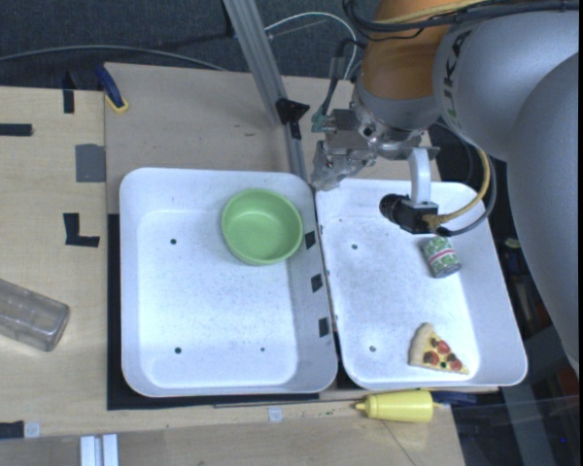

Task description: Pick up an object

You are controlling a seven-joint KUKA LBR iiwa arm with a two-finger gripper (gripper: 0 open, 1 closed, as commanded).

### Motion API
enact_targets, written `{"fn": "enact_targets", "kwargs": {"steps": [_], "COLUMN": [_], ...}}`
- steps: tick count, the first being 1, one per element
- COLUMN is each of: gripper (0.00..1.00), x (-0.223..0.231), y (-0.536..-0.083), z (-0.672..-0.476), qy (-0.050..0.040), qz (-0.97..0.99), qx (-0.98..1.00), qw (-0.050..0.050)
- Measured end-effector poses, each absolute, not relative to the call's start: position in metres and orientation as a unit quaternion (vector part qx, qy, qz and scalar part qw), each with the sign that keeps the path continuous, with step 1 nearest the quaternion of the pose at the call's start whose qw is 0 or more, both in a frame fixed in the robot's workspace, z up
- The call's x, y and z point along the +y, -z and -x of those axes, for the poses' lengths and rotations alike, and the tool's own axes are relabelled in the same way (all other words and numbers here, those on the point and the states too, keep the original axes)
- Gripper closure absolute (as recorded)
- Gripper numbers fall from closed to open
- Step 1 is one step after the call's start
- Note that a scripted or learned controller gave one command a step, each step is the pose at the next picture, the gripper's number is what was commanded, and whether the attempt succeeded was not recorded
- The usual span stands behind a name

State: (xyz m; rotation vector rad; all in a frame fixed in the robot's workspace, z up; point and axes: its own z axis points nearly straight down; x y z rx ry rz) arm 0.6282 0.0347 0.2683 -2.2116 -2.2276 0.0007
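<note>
a few dark letters, apparently "uk", can be made out on the grey arm housing, up and to the right of the jaws. the label on the small can cannot be read.

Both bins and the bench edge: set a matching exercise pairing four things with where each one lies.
Things:
1. green bowl
2. pizza slice toy
3. small can
4. yellow bottle

Places:
A. on the bench, just outside the right bin's near edge
B. left bin, far right part
C. right bin, near right corner
D. right bin, right side, about halfway along

Pairs: 1-B, 2-C, 3-D, 4-A
</note>
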Motion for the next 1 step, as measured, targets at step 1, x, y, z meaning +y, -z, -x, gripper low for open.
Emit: {"fn": "enact_targets", "kwargs": {"steps": [1], "gripper": [1.0], "x": [0.086], "y": [-0.2623], "z": [-0.631], "qy": [-0.0003], "qz": [0.705], "qx": [-0.709], "qw": [0.001]}}
